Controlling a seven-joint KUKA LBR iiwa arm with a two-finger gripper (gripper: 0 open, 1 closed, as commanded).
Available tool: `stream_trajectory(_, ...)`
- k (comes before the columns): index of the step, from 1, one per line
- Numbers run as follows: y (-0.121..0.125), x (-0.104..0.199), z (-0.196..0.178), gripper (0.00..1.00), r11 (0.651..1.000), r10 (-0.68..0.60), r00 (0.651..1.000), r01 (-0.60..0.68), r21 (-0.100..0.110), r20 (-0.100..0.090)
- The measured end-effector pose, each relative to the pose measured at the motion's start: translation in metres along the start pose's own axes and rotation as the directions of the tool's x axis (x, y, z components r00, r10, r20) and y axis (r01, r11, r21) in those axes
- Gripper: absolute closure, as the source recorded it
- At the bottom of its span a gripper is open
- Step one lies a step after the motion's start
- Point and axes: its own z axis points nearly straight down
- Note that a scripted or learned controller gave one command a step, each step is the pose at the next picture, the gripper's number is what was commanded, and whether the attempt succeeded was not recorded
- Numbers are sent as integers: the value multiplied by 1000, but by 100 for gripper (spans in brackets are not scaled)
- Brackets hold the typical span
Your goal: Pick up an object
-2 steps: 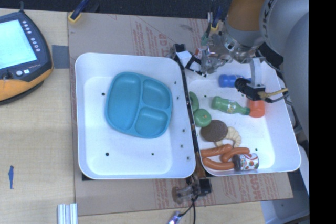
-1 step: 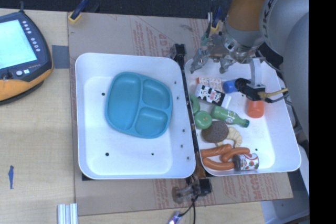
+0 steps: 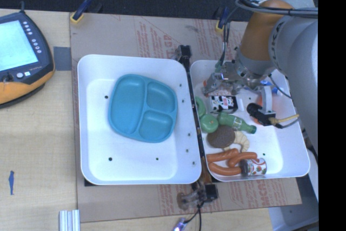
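Note:
My gripper [image 3: 220, 85] hangs low over the back left part of the right bin [image 3: 286, 165]. Just in front of it lies a small black-and-white object [image 3: 223, 101], touching or nearly touching the gripper's tip. Nearer the front are a green bottle [image 3: 237, 122] lying on its side, a green round piece [image 3: 208, 124], a brown disc [image 3: 220, 137], a pale curved piece [image 3: 241, 140], an orange hot dog [image 3: 227, 163] and a small can [image 3: 254, 167].
The left bin [image 3: 92, 116] holds a blue divided plate [image 3: 143, 108]. A tablet in an orange case [image 3: 21, 57] lies on the bench at the far left. The grey arm with its orange band [image 3: 262, 30] reaches in over the right bin's back right.

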Motion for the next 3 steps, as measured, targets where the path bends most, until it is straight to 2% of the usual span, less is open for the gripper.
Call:
stream_trajectory(1,1,-1,-12,100,1000,-2,1000,2,-1,0)
stream_trajectory(2,1,-1,-12,0,1000,-2,1000,2,0,0)
stream_trajectory(3,1,-2,-22,100,1000,-3,1000,3,0,1)
